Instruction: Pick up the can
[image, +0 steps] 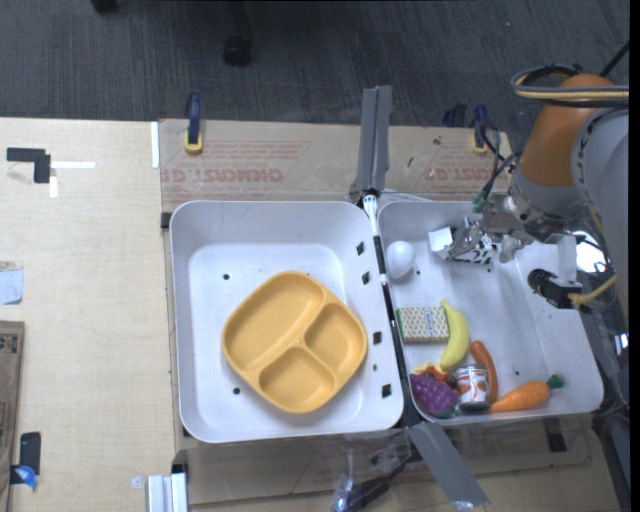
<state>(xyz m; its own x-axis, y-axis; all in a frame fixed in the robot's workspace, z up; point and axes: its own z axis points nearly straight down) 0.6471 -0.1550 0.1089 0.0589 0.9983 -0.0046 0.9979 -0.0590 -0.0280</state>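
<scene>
— Where did your can lie?

— The small red-and-white metal can (472, 386) stood at six o'clock in the right-hand white bin (560, 335), apparently upright, long axis toward the camera. It touched the purple grape bunch (432, 388), the red sausage (485, 366) and the orange carrot (521, 396).

— And your gripper?

— The silver two-finger gripper (470, 246) hung at twelve o'clock, well apart. You couldn't tell its finger state through the clutter. Open floor lay at three o'clock.
</scene>
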